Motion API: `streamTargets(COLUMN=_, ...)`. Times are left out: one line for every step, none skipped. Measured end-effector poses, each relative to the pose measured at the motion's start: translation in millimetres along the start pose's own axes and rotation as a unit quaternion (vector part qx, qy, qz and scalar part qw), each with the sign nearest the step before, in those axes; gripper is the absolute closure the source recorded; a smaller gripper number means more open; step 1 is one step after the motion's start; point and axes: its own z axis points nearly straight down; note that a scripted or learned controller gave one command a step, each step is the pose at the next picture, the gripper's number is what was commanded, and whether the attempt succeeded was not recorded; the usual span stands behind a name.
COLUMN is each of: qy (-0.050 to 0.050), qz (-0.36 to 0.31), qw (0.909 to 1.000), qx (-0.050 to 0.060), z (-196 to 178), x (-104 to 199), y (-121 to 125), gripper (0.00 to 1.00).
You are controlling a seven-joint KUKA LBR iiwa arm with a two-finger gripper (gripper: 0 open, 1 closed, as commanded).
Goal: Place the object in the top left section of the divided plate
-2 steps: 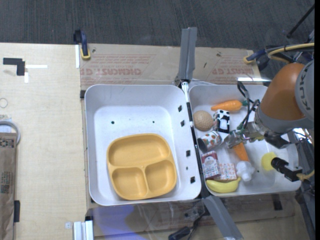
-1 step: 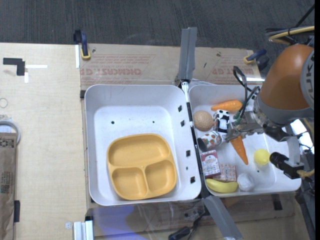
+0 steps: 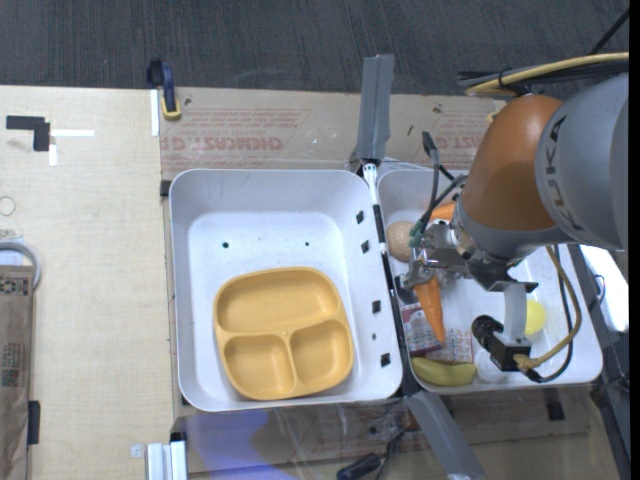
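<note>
At center right of the frame, the gripper [image 3: 428, 268] hangs low over the right bin [image 3: 590, 368], beside the wall between the bins; whether its fingers are wide or narrow cannot be told. An orange carrot [image 3: 430, 306] lies just below it, near a beige egg-like piece [image 3: 399, 238], a red-and-white packet [image 3: 432, 340], a banana [image 3: 443, 371] and a yellow piece [image 3: 535, 317]. Left of the wall, the plate [image 3: 285, 332] sits in the left bin [image 3: 200, 268], its wide section uppermost. Both bins rest on a bench [image 3: 80, 268] topped with pale board, with dark carpet [image 3: 200, 18] beyond.
</note>
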Motion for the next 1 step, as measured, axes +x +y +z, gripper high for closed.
streamTargets(qy=-0.001, qz=-0.12, qw=0.9928, qx=-0.002, z=-107.5, x=40.8, y=-31.8, gripper=1.0)
